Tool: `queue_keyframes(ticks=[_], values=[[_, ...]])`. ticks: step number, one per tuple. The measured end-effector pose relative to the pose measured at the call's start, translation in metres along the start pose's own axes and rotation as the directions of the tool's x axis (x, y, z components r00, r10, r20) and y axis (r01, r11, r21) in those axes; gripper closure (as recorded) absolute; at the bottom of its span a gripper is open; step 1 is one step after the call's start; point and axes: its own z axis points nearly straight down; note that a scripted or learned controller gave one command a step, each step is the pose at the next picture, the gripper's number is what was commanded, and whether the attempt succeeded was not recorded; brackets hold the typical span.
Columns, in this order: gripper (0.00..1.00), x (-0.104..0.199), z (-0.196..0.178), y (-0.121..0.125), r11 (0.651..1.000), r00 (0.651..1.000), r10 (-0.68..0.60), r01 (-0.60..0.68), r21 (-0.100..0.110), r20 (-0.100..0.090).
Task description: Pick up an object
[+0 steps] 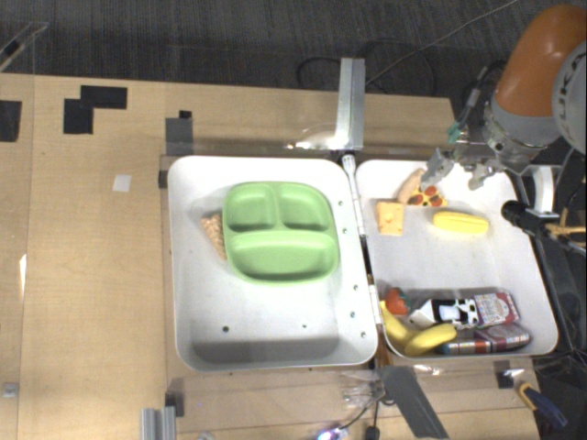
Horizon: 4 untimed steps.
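Observation:
My gripper [456,170] hangs over the far edge of the right bin [514,264], fingers spread and nothing between them, so it is open. Just below its left finger lies a pizza slice toy [415,191]. A yellow cheese wedge [390,218] sits left of that, and a yellow oblong piece [460,224] lies below the gripper. Along the bin's near wall are a banana [418,339], a small red fruit [394,301], a cow-print carton [463,311] and a red packet [500,339].
The left bin [266,337] holds a green divided plate [278,230] with a tan waffle-like piece [214,235] tucked at its left side. A metal post [351,108] stands behind the wall between the bins. Cables run at the far right.

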Motion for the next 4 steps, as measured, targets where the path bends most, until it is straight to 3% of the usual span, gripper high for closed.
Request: queue_keyframes(ticks=[1,2,3,4], values=[[0.00,-0.047,0.115,0.011,0.989,0.989,-0.148,0.148,-0.005,0.003],[0.00,-0.074,0.114,0.026,0.989,0.989,-0.145,0.145,0.003,-0.008],[1.00,-0.074,0.100,0.030,0.989,0.989,-0.151,0.151,-0.009,0.002],[0.00,-0.073,0.101,0.030,0.988,0.988,-0.152,0.152,-0.007,-0.001]])
